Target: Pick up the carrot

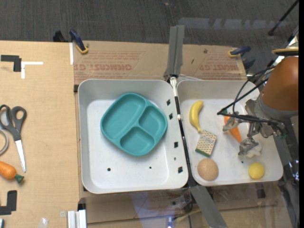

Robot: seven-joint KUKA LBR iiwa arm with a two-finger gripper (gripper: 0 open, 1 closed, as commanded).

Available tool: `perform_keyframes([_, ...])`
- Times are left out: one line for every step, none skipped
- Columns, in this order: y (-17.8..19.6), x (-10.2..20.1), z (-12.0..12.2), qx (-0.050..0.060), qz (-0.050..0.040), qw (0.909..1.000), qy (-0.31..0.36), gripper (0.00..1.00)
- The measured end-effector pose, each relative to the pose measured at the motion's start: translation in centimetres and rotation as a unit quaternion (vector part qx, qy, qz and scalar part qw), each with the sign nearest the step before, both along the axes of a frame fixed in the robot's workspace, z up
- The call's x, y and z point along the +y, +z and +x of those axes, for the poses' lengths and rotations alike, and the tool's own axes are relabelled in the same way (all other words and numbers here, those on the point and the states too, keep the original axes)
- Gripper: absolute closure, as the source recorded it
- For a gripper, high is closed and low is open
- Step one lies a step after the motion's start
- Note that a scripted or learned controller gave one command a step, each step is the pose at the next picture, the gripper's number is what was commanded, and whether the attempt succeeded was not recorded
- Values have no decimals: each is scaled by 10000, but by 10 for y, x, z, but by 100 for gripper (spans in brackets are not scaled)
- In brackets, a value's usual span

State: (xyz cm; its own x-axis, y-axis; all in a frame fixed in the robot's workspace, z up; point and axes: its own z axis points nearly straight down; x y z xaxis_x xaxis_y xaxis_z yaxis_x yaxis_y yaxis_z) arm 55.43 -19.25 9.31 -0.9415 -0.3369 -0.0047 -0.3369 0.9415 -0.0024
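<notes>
The small orange tapered carrot point(234, 132) lies in the right white plastic bin point(223, 175), at three o'clock from the yellow banana point(195, 115). The metal two-finger gripper point(242, 136) hovers over it; whether it is apart or together, I cannot tell. Best to descend straight, straddling the carrot's middle.

teal plate point(134, 124), yellow banana point(195, 116), orange carrot point(234, 133)

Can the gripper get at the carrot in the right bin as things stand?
Probably yes: the gripper sits right beside the carrot, with the banana and sponge lying apart to its left.
</notes>
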Motion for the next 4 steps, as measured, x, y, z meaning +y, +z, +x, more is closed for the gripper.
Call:
perform_keyframes([11,1,2,-26,-8,10000,19,100])
perform_keyframes([0,-20,-33,11,-2,9823,1874,100])
perform_keyframes([82,33,-25,2,5,9951,986,100])
perform_keyframes([-1,34,-66,15,7,9969,786,100])
